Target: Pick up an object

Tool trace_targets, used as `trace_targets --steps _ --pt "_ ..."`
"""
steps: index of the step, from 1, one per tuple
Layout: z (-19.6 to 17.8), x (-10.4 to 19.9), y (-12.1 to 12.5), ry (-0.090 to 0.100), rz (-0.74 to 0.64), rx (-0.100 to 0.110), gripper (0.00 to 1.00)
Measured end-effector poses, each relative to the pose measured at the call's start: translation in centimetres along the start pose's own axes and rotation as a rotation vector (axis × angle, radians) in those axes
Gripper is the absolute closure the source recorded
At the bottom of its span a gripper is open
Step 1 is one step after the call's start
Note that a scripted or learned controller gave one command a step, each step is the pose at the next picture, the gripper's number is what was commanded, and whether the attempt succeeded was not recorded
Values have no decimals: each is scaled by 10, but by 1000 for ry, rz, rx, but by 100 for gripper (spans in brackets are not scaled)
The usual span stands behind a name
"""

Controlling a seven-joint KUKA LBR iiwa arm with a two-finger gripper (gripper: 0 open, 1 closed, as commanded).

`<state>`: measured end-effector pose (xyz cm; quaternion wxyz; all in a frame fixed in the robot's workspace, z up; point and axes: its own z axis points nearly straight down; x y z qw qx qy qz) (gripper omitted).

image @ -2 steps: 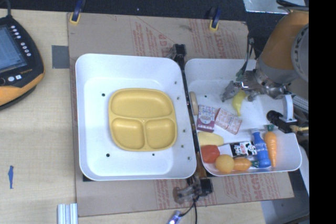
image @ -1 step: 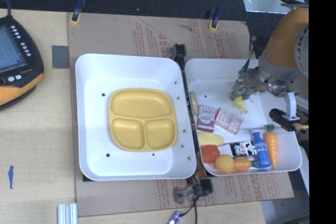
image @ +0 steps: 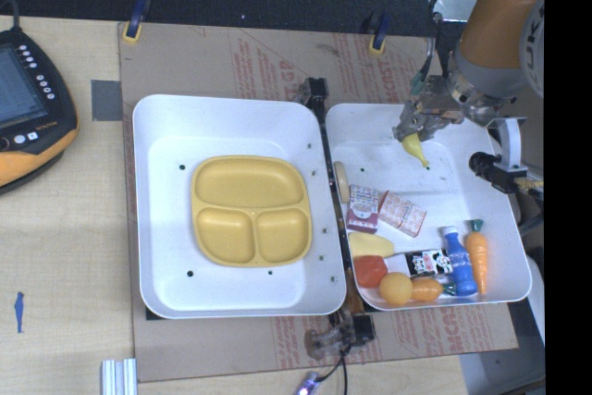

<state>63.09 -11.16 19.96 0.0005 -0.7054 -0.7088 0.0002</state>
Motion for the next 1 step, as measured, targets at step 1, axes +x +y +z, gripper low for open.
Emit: trace_targets --steps 1 --pt "-14 75 -23 -1 -2 4 100"
